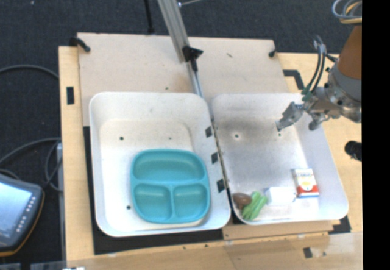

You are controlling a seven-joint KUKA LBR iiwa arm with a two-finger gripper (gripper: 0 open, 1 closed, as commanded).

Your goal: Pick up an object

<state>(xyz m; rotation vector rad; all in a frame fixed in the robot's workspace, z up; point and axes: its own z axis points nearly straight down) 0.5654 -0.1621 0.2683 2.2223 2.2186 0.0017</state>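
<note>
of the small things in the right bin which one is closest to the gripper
The small red and white box, by the right bin's right wall. It lies nearest the gripper; the white block, green item and brown item sit farther along the front edge.

The arm (pixel 348 61) is chopped off by the right edge, so just its orange band and wrist make the picture. The gripper (pixel 300 115) is small and smeared, and whether its jaws are spread or closed is anyone's guess. Down in the right bin (pixel 332 168), a small carton (pixel 305 182) carries print too tiny to read. The brown lump (pixel 242 199) beside the green piece (pixel 256 205) stays unidentifiable. Bottom left, a screen device (pixel 17 214) runs off frame.
</note>
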